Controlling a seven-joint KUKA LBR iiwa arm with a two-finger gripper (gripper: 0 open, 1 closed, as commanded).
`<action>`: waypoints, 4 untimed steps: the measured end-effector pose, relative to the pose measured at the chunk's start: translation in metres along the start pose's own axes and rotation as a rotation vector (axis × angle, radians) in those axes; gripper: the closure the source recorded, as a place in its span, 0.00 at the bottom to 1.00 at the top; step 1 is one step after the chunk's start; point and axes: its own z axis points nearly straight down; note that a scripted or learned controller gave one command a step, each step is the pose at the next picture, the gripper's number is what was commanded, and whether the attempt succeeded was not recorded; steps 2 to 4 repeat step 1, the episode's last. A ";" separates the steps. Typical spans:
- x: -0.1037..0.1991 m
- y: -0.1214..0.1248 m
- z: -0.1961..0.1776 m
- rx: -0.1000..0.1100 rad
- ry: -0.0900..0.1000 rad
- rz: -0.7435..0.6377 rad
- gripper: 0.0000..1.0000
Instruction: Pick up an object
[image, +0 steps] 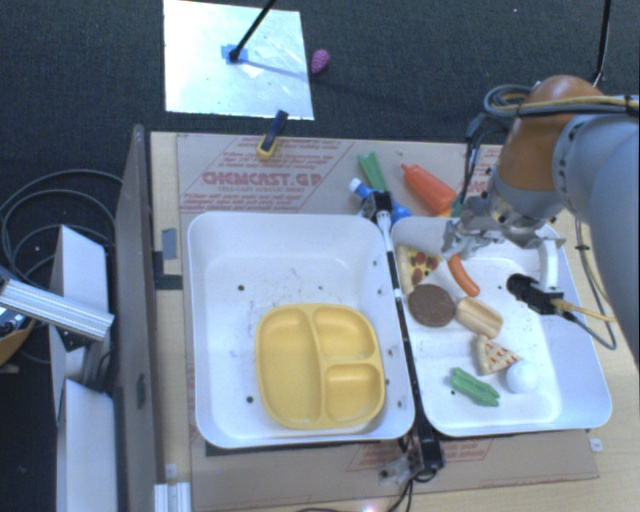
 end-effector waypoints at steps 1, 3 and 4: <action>0.038 -0.028 -0.049 0.002 -0.001 0.004 1.00; 0.038 -0.028 -0.049 0.002 -0.001 0.004 1.00; 0.038 -0.028 -0.049 0.002 -0.001 0.004 1.00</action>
